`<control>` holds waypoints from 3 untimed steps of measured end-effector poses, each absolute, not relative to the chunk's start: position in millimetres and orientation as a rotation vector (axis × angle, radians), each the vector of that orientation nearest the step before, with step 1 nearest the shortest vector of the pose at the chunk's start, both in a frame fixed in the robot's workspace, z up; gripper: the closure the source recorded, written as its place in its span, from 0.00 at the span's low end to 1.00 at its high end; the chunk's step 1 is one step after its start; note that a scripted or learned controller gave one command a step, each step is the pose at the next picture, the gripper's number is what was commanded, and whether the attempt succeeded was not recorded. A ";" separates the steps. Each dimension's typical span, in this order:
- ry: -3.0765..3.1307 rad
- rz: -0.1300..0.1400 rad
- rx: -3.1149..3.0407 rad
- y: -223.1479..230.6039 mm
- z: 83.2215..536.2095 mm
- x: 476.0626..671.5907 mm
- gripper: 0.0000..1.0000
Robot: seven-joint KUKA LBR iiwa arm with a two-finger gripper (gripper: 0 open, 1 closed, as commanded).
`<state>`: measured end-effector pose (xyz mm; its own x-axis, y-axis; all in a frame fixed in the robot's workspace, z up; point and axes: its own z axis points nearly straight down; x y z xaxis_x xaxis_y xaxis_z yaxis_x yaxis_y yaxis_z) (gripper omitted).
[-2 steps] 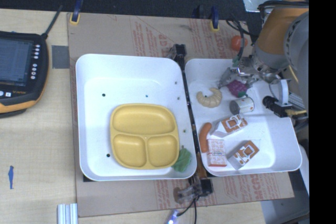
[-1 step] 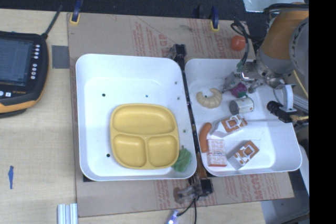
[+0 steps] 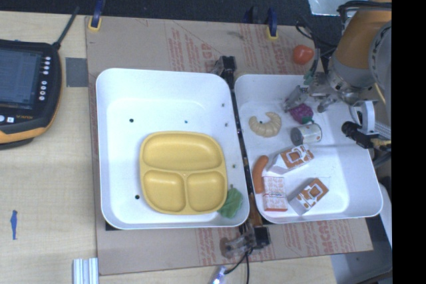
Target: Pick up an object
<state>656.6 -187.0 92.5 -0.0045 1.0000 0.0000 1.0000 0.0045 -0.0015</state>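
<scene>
The right bin [image 3: 359, 173] holds a croissant [image 3: 265, 124], a small purple object [image 3: 301, 112], a silver can [image 3: 307, 135] lying on its side, an orange sausage [image 3: 259, 173] and three small orange-and-white cartons [image 3: 295, 157] [image 3: 274, 193] [image 3: 310, 195]. My gripper [image 3: 309, 102] hangs over the bin's far part, just above the purple object. Its fingers are spread open with nothing between them. The grey arm with its orange band [image 3: 363, 23] comes in from the right.
The left bin [image 3: 120, 110] holds a yellow divided tray [image 3: 183, 171] with a green leafy piece [image 3: 231, 204] at its near right corner. A red tomato [image 3: 303, 54] lies on the cardboard behind the right bin. A control pendant [image 3: 23, 90] sits at far left.
</scene>
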 end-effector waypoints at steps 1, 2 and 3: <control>-2.226 0.005 -2.213 -147.1 91.9 656.2 0.00; -2.226 0.007 -2.212 -126.8 91.7 655.9 0.00; -2.227 0.010 -2.209 -127.8 102.1 655.9 1.00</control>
